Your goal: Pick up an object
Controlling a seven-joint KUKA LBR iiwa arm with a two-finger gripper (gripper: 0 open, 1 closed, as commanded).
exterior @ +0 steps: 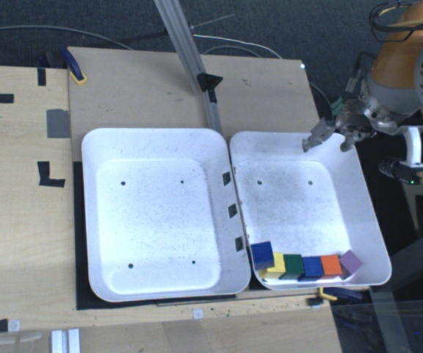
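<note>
A row of coloured blocks (303,264) is seen along the lower edge of the right bin (365,204), its long axis running left to right. The gripper (329,141), spread open and empty, is placed upper right, so the blocks lie below it.

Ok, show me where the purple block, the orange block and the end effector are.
purple block (351,260): camera view, on its top face.
orange block (331,265): camera view, on its top face.
end effector (330,140): camera view, midway between its two fingertips, over the right bin's far rim.

Arm (402,57) cropped at right edge
</note>
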